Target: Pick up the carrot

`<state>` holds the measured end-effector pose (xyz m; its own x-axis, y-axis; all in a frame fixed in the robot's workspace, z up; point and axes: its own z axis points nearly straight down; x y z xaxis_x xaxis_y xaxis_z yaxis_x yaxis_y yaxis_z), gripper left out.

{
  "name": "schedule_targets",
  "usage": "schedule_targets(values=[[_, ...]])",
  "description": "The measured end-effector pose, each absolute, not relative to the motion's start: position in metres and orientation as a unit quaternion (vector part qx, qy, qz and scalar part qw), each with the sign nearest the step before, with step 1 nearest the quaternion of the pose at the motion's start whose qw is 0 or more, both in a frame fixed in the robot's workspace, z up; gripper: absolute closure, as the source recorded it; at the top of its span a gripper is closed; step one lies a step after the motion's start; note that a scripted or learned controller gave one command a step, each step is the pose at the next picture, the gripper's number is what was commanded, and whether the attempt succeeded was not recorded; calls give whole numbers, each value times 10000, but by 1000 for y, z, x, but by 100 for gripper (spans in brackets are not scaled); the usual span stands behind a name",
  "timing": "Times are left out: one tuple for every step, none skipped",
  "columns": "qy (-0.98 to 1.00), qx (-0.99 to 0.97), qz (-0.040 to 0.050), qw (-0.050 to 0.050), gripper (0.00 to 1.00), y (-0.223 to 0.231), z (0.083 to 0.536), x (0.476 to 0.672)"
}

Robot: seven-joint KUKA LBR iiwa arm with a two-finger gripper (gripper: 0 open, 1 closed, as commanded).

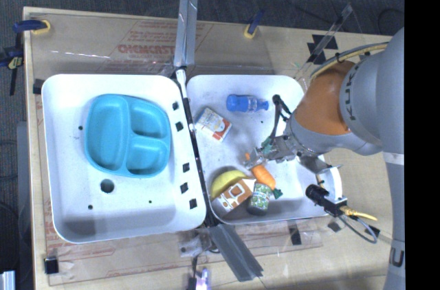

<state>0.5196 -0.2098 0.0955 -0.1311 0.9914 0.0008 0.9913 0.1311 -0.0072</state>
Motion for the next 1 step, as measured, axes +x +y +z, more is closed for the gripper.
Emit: schedule_targets(values=[[-6595, -7517, 17, 13, 100, -179, 183, 548]])
